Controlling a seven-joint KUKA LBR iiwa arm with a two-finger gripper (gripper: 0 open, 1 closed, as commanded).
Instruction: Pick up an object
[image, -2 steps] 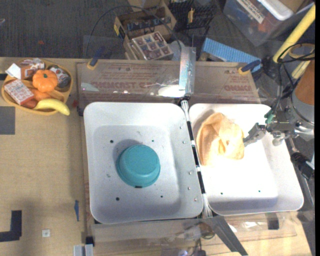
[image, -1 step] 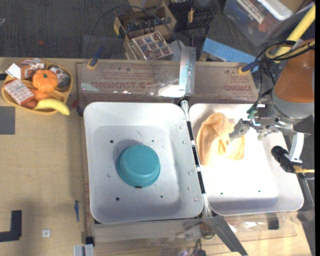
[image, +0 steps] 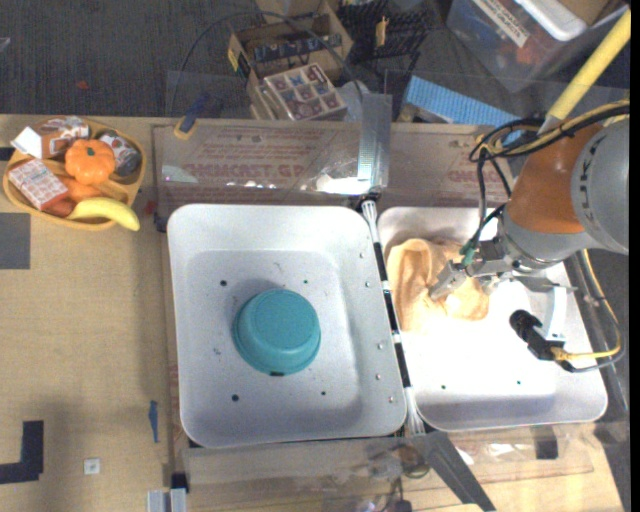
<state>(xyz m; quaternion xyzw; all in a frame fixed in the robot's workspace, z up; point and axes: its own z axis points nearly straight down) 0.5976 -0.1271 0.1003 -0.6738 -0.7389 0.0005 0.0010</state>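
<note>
A tan crumpled cloth (image: 415, 278) lies in the right bin (image: 500, 390), against its left wall near the back. My gripper (image: 450, 282) reaches in from the right and sits low at the cloth's right side, its fingers over the folds. A teal bowl (image: 278, 330) rests upside down in the middle of the left bin (image: 200, 250).
A black cable plug (image: 535, 335) hangs off the arm over the right bin. A bowl of toy fruit (image: 75, 175) stands on the bench at the far left. Clear plastic sheeting (image: 270, 160) rises behind the bins.
</note>
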